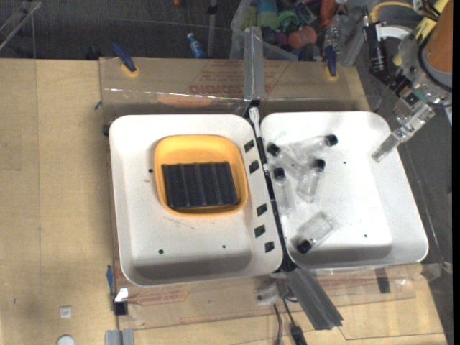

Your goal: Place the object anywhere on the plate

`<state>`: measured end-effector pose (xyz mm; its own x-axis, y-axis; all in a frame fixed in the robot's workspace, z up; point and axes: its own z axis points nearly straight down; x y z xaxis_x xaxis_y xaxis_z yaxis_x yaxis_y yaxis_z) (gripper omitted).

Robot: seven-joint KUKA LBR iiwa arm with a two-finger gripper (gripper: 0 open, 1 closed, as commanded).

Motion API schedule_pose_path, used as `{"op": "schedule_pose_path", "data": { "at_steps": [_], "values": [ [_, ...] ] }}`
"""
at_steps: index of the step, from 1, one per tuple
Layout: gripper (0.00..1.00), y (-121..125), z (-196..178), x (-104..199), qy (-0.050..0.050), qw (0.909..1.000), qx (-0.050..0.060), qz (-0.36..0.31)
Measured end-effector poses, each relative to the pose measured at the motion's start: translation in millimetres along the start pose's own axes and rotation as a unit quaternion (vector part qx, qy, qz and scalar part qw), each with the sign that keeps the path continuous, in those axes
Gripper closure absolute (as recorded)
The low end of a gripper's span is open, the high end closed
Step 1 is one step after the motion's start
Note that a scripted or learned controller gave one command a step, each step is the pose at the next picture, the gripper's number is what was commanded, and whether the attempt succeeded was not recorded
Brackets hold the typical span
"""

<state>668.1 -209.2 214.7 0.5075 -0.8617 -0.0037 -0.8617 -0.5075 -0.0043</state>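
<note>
Vials (pixel 310 165), clear plastic, black-capped, light and slippery, lying in right bin (pixel 374 192); grip across body; hand (pixel 392 144) at three o'clock, empty, opening indiscernible; plate (pixel 200 175) at nine.

place: robotics lab | evidence: wooden bench (pixel 50 192), paired white bins (pixel 129 257), crate of toys (pixel 302 13)

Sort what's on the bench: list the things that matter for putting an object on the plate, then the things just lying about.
For the job:
- yellow plate with a dark ridged insert, in the left bin
- clear vials with black caps, in the right bin
- gripper, over the right bin's far right edge

Just lying about:
- box of colourful toys behind the bins
- blue clamps on the bench
</note>
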Motion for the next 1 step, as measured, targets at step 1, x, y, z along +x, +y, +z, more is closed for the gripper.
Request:
{"op": "schedule_pose_path", "data": {
  "at_steps": [1],
  "values": [
    [0.00, -6.6, -9.2, -9.9, 0.001, 0.9894, 0.000, -0.145]
  ]
}}
